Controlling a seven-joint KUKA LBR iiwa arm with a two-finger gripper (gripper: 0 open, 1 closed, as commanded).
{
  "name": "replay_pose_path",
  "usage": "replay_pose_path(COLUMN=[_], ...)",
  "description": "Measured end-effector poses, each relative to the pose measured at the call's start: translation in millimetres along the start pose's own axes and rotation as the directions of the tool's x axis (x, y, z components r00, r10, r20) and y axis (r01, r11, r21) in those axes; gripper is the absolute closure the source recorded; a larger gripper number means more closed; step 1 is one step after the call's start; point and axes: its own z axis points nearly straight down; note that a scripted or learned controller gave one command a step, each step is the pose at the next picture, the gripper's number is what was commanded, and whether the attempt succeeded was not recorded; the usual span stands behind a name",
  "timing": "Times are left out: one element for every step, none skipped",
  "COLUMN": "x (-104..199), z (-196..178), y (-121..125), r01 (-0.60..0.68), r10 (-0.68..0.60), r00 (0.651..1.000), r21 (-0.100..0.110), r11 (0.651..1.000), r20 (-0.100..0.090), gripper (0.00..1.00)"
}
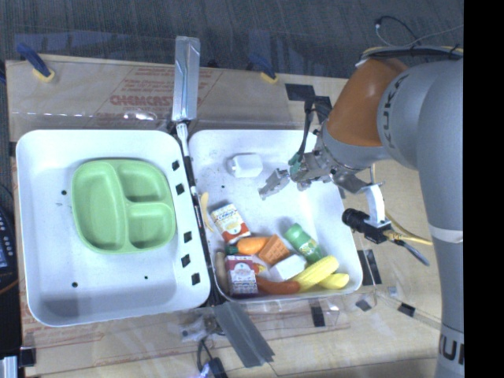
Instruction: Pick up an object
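My gripper (273,184) hangs over the upper middle of the right bin (331,203), with nothing seen in it. A small white object (246,164) lies just to its upper left, apart from it. Below it, along the bin's lower half, lie a small juice carton (229,220), an orange carrot (250,245), an orange packet (276,249), a green bottle (302,241), a white block (288,267), a yellow banana (316,272), a red carton (240,276) and a red sausage (276,287).
The left bin (39,235) holds a green divided plate (124,204). A divider with black clips (189,211) separates the two bins. The grey arm with its orange band (366,105) enters from the right, above the right bin's rim.
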Motion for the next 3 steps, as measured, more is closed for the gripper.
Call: replay_pose_path(x=[-29, -29, -34], z=[64, 54, -47], y=[-49, -49, -30], r01=[0.109, 0.113, 0.33], r10=[-0.109, -0.113, -0.33], r00=[0.994, 0.994, 0.944], r21=[0.002, 0.003, -0.001], r11=[0.994, 0.994, 0.944], r20=[-0.002, -0.002, 0.001], gripper=[0.0, 1.0, 1.0])
